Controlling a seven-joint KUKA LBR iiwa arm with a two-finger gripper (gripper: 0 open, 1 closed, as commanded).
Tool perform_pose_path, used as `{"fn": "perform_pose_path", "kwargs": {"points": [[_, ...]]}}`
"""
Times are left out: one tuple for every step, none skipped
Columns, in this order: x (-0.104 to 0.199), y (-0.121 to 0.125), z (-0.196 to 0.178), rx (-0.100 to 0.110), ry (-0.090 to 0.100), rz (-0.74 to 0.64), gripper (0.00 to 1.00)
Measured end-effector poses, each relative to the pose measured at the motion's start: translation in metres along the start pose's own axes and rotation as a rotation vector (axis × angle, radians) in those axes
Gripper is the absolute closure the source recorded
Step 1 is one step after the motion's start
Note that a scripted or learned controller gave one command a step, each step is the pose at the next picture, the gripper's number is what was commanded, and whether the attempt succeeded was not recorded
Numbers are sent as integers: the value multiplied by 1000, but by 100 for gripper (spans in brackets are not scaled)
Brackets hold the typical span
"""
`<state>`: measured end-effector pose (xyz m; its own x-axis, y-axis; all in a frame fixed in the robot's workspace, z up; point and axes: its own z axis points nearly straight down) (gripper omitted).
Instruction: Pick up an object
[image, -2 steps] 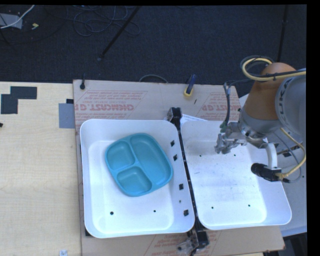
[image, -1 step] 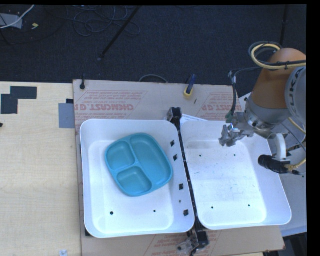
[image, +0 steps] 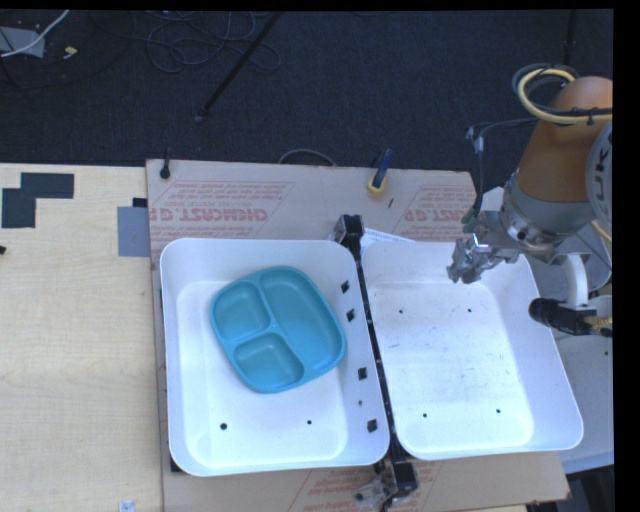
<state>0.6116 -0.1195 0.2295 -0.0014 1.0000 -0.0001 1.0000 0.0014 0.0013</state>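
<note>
Item: blue sectioned plate (image: 277, 328), lying flat in the bin (image: 190, 400) across the divider, well apart from the pincer (image: 468, 264), which hangs over its own bin's (image: 540, 420) rim; finger state cannot be told.

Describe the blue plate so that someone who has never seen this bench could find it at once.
Start at the two shallow white bins side by side and take the left white bin. Lying flat in its middle is the turquoise plastic divided plate, set apart by its three compartments.
</note>
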Motion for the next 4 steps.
{"fn": "perform_pose_path", "kwargs": {"points": [[57,3,8,5,3,-3,100],[112,21,14,3,2,-4,100],[155,32,1,2,2,-3,100],[178,32,12,6,0,-1,100]]}}
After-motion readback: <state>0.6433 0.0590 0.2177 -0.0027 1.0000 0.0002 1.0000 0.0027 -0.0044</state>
